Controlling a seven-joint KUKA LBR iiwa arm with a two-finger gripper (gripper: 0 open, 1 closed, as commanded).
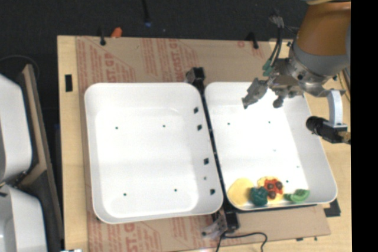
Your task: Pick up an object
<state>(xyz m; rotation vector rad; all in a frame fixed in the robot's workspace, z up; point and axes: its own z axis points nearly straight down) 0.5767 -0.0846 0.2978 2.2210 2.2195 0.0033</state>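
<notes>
Gripper [262, 98] over the right bin's far edge — fingers spread, nothing between them.

Both grey fingers [251, 97] hang splayed above the right bin [266, 144] near its back rim, well apart from the objs. Those sit bunched in the bin's near edge twd the front corners — yellow disc [239, 190], teal lump [258, 196] touching it, red-orange piece [271, 185] just beside, green piece [299, 195] nearest the front-right corner. Left bin [147, 144] lies alongside on the bench [147, 59].
</notes>
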